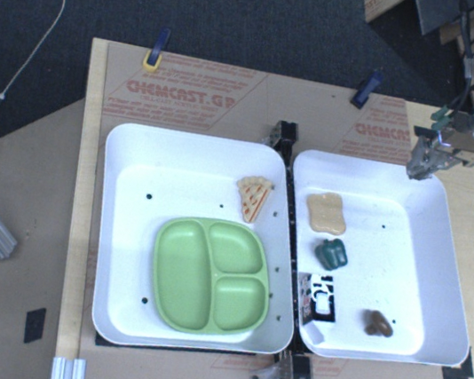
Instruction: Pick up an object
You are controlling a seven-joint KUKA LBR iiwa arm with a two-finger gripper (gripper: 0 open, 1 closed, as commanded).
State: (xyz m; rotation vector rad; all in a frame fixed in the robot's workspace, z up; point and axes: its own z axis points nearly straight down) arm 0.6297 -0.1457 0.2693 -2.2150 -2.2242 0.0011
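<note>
The gripper (420, 167) hovered over the far rim of the right bin (441, 263), its fingers together on nothing. Inside that bin, the green object (332, 253) lay near its left wall.

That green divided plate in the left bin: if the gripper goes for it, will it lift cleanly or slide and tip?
The green plate looks like stiff moulded plastic, so probably light and rigid. Its smooth, shiny surface may slip. Being wide and flat in the left bin, it would likely slide when pushed and tilt if gripped by one rim.
</note>
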